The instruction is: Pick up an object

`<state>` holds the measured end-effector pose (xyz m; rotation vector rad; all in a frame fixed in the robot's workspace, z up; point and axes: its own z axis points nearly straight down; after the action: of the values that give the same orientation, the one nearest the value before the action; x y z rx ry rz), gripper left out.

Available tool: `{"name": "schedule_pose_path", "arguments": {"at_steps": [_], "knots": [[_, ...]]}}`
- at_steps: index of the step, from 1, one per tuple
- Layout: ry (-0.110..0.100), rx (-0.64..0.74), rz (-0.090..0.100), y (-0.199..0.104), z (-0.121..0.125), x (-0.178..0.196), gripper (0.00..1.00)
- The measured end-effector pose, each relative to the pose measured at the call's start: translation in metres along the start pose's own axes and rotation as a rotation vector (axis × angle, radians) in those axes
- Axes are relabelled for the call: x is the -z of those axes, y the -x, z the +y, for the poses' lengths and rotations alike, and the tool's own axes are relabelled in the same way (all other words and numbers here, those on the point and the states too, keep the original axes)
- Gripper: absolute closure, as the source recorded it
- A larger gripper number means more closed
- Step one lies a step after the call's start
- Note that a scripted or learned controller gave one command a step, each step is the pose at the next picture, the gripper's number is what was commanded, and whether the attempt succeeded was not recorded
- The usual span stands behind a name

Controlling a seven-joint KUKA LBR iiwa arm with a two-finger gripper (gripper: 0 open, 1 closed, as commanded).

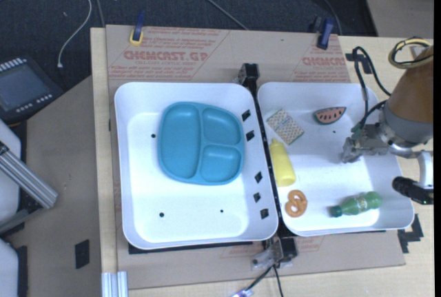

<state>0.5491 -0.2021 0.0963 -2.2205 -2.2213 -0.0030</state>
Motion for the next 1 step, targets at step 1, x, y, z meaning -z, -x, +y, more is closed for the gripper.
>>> {"name": "schedule_pose_path", "arguments": {"at_steps": [1], "knots": [[0.004, 0.001, -0.003, -0.0030, 0.0012, 0.0439, 1.00]]}}
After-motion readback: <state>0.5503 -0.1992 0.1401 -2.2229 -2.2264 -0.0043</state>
